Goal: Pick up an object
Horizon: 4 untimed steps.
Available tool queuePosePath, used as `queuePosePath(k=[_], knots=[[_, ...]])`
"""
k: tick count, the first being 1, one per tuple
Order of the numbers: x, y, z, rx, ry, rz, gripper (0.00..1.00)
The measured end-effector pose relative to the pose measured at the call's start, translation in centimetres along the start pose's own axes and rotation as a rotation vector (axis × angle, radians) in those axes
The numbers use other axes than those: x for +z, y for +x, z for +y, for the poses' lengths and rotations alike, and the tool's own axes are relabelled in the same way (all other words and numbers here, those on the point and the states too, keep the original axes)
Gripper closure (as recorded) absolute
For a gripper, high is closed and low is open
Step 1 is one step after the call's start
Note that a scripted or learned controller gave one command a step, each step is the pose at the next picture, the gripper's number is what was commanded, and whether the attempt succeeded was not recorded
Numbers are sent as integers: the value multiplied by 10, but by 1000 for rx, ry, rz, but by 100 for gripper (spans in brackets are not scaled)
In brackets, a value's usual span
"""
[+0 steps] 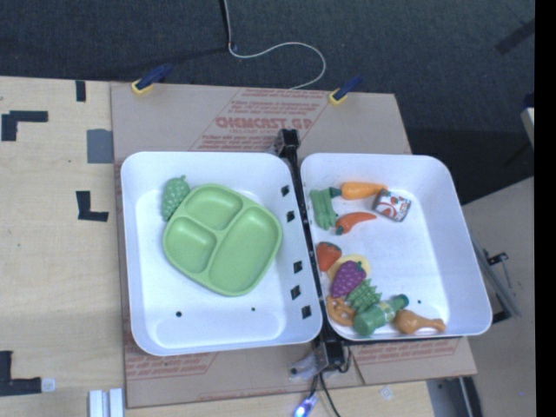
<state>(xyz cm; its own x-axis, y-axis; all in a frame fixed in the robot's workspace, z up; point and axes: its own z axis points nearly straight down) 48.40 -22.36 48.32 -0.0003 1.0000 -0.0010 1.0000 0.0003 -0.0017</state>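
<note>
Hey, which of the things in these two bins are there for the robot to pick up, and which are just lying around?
For picking:
toy carrot
small can
purple grapes
green grapes
green divided plate

Lying about:
white bins
cardboard sheet
clamps
cable

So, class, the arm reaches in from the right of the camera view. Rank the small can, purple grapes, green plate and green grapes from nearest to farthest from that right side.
1. Small can, in the right bin, nearest the right side.
2. Purple grapes, right bin, closer to the divider.
3. Green plate, in the left bin.
4. Green grapes, left bin, beyond the plate's left edge.
</note>
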Motion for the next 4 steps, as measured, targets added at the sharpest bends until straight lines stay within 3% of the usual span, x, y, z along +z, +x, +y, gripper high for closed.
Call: queuePosePath(k=[4], knots=[[64, 0, 0, -1, -1, -1, 100]])
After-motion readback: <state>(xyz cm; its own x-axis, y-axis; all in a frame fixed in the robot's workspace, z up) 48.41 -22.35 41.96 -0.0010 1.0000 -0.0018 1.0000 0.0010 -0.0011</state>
